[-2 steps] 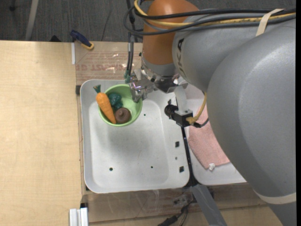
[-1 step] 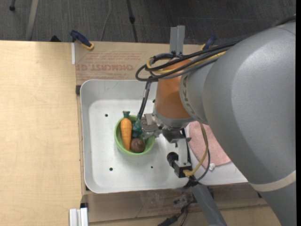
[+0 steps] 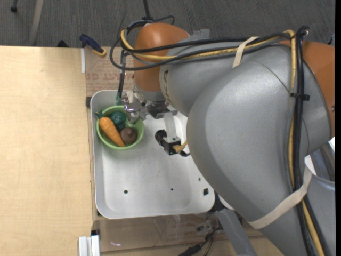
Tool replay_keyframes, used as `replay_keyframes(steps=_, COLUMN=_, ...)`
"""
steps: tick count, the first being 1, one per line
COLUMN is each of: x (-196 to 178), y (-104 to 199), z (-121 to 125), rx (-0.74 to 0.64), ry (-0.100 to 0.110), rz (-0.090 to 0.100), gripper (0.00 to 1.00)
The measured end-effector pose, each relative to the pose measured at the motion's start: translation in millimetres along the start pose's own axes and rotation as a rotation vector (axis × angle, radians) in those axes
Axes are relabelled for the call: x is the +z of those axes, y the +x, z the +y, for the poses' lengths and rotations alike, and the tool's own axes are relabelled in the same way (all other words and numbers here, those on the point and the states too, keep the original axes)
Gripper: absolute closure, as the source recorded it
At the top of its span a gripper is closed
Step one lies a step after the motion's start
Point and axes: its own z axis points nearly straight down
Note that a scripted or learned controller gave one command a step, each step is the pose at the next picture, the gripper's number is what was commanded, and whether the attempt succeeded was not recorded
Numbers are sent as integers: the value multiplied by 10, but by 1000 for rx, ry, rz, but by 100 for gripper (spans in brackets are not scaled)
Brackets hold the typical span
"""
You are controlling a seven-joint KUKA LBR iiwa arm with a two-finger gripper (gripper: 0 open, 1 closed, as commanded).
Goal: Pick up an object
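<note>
Gripper (image 3: 132,109): hanging over the green bowl's (image 3: 105,140) right rim; grip state hidden, cannot tell.
Bowl: sitting in the white bin's (image 3: 144,196) upper-left corner.
Contents: holding an orange carrot (image 3: 111,132), a teal piece (image 3: 118,118), perhaps a brown plum (image 3: 128,136).

A large grey KUKA robot arm (image 3: 250,132) reaches in from the right, its bulky rounded housing nearest the camera. Yellow and black cables (image 3: 213,46) run along its top, held by pale straps. An orange band (image 3: 157,41) rings the arm above the wrist. Below it, the metal two-finger gripper (image 3: 132,110) points downward at the arm's left end.
</note>
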Motion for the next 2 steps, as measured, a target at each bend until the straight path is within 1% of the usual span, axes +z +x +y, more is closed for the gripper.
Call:
replay_keyframes(steps=1, x=-2137, y=-335, z=-460, rx=58, ry=16, rz=2, gripper=100)
replay_keyframes(steps=2, x=-33, y=-855, z=-21, rx=301, ry=18, rz=2, gripper=100)
